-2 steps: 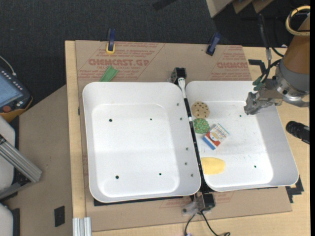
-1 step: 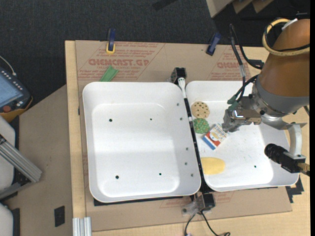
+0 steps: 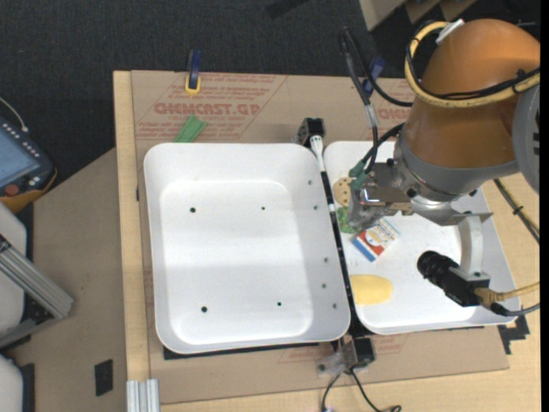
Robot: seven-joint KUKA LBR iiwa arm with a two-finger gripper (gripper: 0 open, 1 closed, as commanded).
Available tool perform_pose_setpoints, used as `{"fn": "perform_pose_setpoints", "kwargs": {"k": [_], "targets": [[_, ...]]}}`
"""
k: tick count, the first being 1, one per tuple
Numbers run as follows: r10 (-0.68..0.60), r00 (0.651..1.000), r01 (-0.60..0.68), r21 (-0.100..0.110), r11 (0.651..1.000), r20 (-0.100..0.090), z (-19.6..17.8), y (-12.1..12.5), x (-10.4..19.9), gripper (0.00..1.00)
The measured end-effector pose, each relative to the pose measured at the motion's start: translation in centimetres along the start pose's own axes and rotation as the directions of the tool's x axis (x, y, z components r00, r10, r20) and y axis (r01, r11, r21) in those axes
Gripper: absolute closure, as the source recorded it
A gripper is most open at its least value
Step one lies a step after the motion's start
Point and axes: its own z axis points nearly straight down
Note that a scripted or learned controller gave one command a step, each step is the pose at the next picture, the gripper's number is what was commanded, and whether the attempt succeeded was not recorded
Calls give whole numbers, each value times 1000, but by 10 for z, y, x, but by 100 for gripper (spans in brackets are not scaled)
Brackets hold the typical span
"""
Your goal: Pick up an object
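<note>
Left bin point(image 3: 151, 197): white and shallow, with four small dark dots on its floor.
Right bin point(image 3: 416, 309): white, touching the left bin along one long side. All the loose things lie in it, in the half next to that shared wall.
Packet point(image 3: 377, 240): red, white and blue, flat on the right bin's floor, just below the gripper in the view.
Yellow lump point(image 3: 371, 289): oval, near the bin's front corner, close to the shared wall, apart from the packet.
Green piece point(image 3: 346, 221): against the shared wall, just beside the gripper.
Tan disc point(image 3: 343, 192): round with small holes, next to the green piece on its far side.
Gripper point(image 3: 371, 199): low over the right bin, among the disc, the green piece and the packet. Apart or together: cannot tell. Nothing seen held.
Arm point(image 3: 472, 75): orange band and grey wrist cover the right bin's far half.
Surface: cardboard sheet point(image 3: 232, 101) with red print under both bins. A blue and yellow clamp point(image 3: 194, 72) sits on its far edge, with a green strip point(image 3: 190, 129) near it.
Room: dark carpet point(image 3: 86, 24). A screen point(image 3: 12, 160) and a metal rail point(image 3: 31, 278) stand at the left.
</note>
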Motion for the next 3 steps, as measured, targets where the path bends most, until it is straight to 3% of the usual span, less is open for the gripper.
{"fn": "perform_pose_setpoints", "kwargs": {"k": [1, 2, 3], "targets": [[2, 1000, -2, 2, 1000, 1, -19, 1, 61, 100], [7, 1000, -7, 1, 1000, 2, -47, 1, 79, 100], [16, 1000, -16, -1, 1000, 4, -90, 1, 15, 100]]}}
